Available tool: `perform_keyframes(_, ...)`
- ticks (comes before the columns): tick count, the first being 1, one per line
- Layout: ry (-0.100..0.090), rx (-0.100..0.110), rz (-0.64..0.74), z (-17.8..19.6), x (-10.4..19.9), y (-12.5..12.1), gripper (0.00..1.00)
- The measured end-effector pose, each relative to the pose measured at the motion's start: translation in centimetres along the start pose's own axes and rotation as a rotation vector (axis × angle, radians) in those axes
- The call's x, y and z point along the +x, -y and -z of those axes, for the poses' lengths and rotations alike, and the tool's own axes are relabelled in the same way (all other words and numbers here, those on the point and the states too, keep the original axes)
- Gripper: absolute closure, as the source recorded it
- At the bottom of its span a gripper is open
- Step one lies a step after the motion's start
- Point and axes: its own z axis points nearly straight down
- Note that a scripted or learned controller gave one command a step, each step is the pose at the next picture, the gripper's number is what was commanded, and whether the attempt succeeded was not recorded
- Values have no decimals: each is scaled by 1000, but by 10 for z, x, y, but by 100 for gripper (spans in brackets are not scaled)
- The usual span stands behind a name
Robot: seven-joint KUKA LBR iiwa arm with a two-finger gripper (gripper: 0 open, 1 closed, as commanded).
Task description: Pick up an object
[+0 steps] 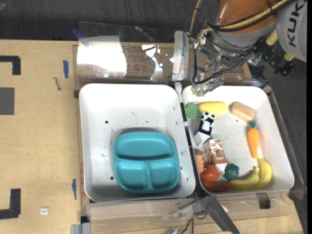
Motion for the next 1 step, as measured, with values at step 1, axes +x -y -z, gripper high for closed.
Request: perform_keyframes(1,4,9,127,43,0,1,100)
